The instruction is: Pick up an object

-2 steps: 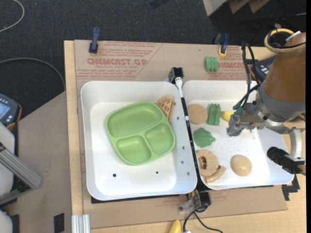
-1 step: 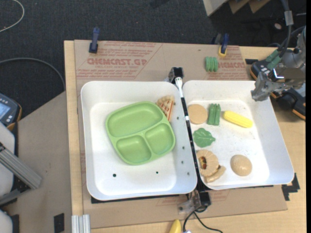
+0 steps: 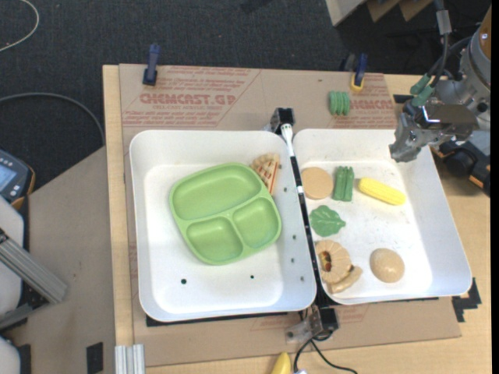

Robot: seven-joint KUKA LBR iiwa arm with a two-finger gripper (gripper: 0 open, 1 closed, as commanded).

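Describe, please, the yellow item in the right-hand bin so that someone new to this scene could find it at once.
Start at the right bin, the one nearer the gripper. Along its far side lies a row of three toy foods: a round tan disc, a green ridged piece, then the yellow corn cob. It is the only yellow thing in either bin, long, tilted, and rightmost in that row.

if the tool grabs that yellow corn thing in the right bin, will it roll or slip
The yellow corn looks rounded and elongated, so a push across its length would probably roll it. It looks like smooth toy plastic, so likely light, perhaps slippery. It lies apart from the green piece, leaving finger room.
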